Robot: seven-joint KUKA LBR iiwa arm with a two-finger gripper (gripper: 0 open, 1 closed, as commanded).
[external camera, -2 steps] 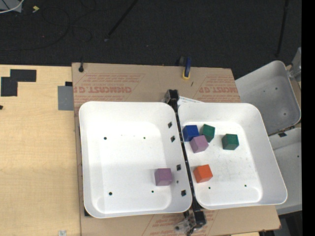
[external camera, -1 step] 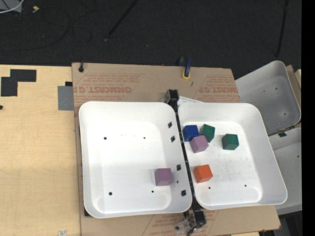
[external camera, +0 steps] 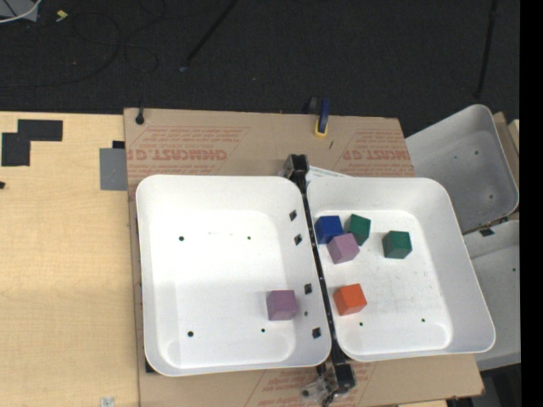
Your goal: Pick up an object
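Camera view. Two white bins sit side by side on the tabletop (external camera: 59, 253). The left bin (external camera: 212, 219) holds one purple cube (external camera: 282, 304) near its lower right corner, close to the divider. The right bin (external camera: 424, 312) holds five cubes: a blue cube (external camera: 327, 227), a green cube (external camera: 361, 226) and a lilac cube (external camera: 343, 248) touching in a cluster; a dark green cube (external camera: 396, 243) apart to the right; and an orange cube (external camera: 349, 298) below, just beside the divider.

Risk assessment: a grasp into the cluster is likely to jam on neighbouring cubes. The orange and purple cubes lie close to bin walls, which may block one finger. The dark green cube offers the most clearance.

Hand state: cannot tell.
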